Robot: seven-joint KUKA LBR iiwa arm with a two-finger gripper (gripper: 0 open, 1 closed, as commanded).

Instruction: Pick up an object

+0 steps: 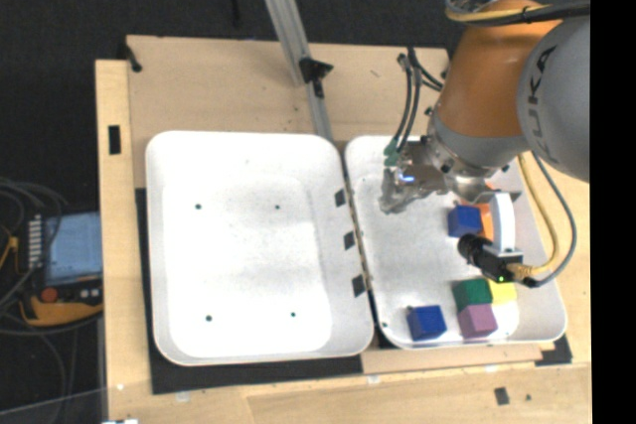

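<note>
A: How far along is the pick judged to be?

B: Early. The two-finger gripper (397,191) is seen low over the upper left part of the right shallow white bin (397,258), above bare floor. Nothing is seen between its tips, so no object is counted as held.

A: And where are the candidates found?

B: All in that right bin. A blue cube (425,322) lies near the front edge; a purple cube (478,319) sits beside it to the right, with a green cube (472,293) touching it from behind and a small yellow piece (504,292) just beside the green one. Another blue block (464,219) is seen under the wrist, with an orange bit (487,211) next to it. The left white bin (248,243) is marked by a few dark specks.

A: Is the pincer spread or closed?

B: That cannot be told; the tips are blurred into a dark and shiny cluster.

A: What else is hidden?

B: The grey arm with its orange band (497,84) covers the bin's far right corner, and black cabling (487,256) crosses the blocks there. A descent onto a block, a closing and a lift are all judged to be left
</note>
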